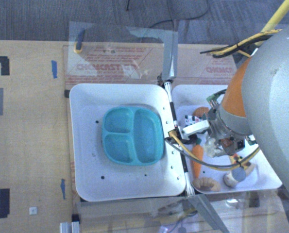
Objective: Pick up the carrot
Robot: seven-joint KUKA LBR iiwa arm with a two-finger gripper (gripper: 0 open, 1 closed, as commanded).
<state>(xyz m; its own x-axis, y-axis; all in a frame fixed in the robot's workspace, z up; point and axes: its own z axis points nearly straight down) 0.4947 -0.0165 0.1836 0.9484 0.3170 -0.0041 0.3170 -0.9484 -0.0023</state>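
No writing reads clearly; faint red print on the clear sheet [108, 64] is illegible. The carrot [197, 160] lies in the right bin [183, 93] by the divider, below the gripper [213, 144]. A teal tray [133, 135] sits mid left bin [83, 144], with bare floor around it.

The big grey arm [273, 96] runs off the right and top edges, so its base and most of its length are cut away. Its bulk covers much of the right bin [183, 93], hiding that bin's far right wall and whatever lies under it. The gripper [213, 142] sits low in a tangle of cables and brackets; too cluttered to make out. The carrot [197, 160] has its upper end tucked under that hardware. A brownish item [200, 112] peeks out behind the wrist, mostly hidden. Small things near the bin's front edge [234, 176] are blurred beyond naming.
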